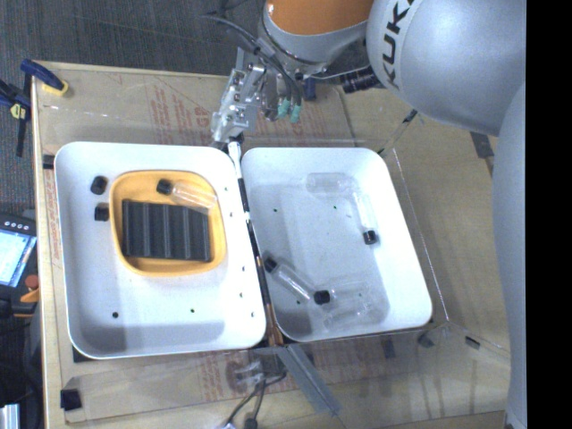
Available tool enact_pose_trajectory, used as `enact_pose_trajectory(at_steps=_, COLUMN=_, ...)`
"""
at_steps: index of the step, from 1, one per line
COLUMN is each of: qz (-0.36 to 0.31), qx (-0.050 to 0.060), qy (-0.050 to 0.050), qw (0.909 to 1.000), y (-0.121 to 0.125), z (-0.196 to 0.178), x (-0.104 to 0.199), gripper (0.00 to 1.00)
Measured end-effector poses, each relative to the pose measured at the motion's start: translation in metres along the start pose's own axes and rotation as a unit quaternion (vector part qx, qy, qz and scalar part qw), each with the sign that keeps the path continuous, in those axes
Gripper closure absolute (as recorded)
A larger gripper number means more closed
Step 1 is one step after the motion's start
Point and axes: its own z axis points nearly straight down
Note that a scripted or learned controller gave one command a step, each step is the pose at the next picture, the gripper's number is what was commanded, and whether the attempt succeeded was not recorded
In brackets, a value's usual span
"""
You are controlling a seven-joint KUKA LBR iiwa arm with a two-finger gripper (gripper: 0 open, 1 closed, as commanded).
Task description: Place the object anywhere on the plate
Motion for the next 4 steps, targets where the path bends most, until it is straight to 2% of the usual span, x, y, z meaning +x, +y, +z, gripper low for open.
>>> enact_pose_trajectory(at_steps=4, qz=0.0, qx=0.002, qy=-0.005, qw=1.0, y=0.0, z=-0.043, x=-0.003, gripper=1.0)
